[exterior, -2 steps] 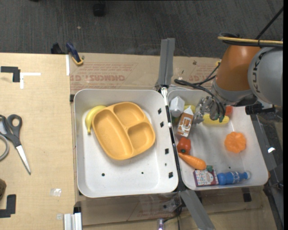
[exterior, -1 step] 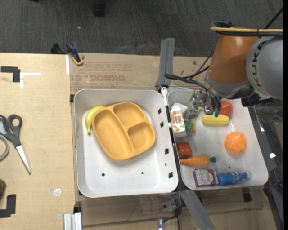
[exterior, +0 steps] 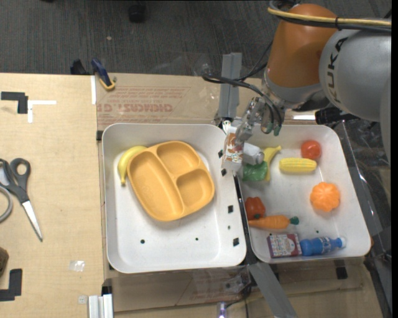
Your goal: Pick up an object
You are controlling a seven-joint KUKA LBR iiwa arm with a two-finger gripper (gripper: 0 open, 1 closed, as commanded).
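My claw (exterior: 239, 138) hung over the far left corner of the right bin (exterior: 348, 163), gripping a small carton (exterior: 232, 149) above the green pepper (exterior: 255, 171).

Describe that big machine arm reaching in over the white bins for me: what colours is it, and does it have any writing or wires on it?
The arm is bulky, rounded and light grey, with a glossy orange band above the wrist. Dark letters reading KUKA run along the grey shell. A thin yellowish cable runs over the orange part. At its tip sits a small grey metal gripper with thin wires looped beside it.
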